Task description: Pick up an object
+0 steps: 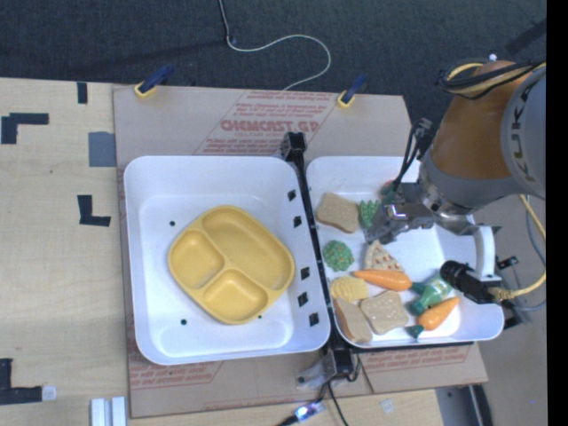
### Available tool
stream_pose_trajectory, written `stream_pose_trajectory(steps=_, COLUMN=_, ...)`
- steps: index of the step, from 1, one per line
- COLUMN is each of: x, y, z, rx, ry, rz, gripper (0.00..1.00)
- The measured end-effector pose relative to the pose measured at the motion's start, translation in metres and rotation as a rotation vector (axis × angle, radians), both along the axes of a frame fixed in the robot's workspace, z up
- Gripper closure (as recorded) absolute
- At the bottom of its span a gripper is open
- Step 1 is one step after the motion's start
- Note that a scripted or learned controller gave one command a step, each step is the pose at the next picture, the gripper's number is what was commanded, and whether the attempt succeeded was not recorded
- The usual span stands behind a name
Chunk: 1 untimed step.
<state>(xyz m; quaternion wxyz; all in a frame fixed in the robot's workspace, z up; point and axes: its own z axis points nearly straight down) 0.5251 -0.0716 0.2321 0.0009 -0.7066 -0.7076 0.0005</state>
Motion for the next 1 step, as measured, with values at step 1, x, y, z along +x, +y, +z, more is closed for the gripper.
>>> stream_pose_trajectory(steps=1, x=0.0036, y=0.0090, z=-0.0022, rx=0.000, ry=0.000, rz=0.001, gripper=1.00)
